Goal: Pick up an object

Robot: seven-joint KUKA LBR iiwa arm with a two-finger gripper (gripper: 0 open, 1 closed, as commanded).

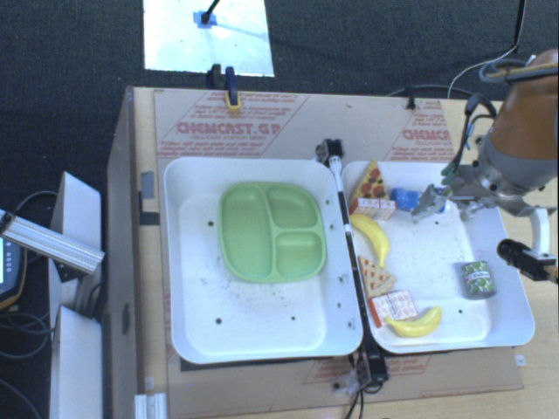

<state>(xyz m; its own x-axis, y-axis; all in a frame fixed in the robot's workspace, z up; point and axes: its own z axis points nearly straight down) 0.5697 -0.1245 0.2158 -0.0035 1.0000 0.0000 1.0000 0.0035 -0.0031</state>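
At the near edge of the right bin [511,326] lies a yellow banana [416,323], and just beside it a small white carton [395,305] with red print too small to read. A little further in sit a waffle-patterned wedge [376,277] and, toward the bin's right side, a small green can [478,279] whose label I can't make out. Another banana [372,236] lies along the divider between the two bins. The left bin [188,260] carries a green divided plate [272,232].

Further back in the right bin, the jaws [431,203] hang low over the floor, pointing left; whether they are spread or pressed together I cannot tell, and nothing shows between them. A blue object [404,200] lies just to their left, close by; a pizza slice [371,182] and a red-and-white packet [374,206] sit beyond it near the divider.

The tabletop [262,120] behind the bins reads "CHEMCAST GP" in red, repeated at the far right corner.
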